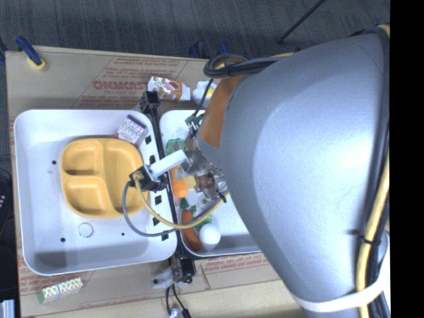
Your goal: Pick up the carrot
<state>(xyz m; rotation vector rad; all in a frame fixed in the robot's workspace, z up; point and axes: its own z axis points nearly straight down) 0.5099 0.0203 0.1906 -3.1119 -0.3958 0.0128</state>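
Overhead, the grey arm (305, 164) fills the right side of the camera view and reaches down over the right bin (228, 247). Its claw (202, 181) sits low among the clutter there; I cannot tell whether it is open or closed. The carrot (180, 189) lies in the right bin by its left wall, just beside the claw, with no clear sign that it is gripped. A white ball (209, 236) rests near the bin's front corner. The left bin (40, 244) holds a yellow tray (99, 175) and a small packet (132, 128). Both bins stand on the worktop (86, 78).
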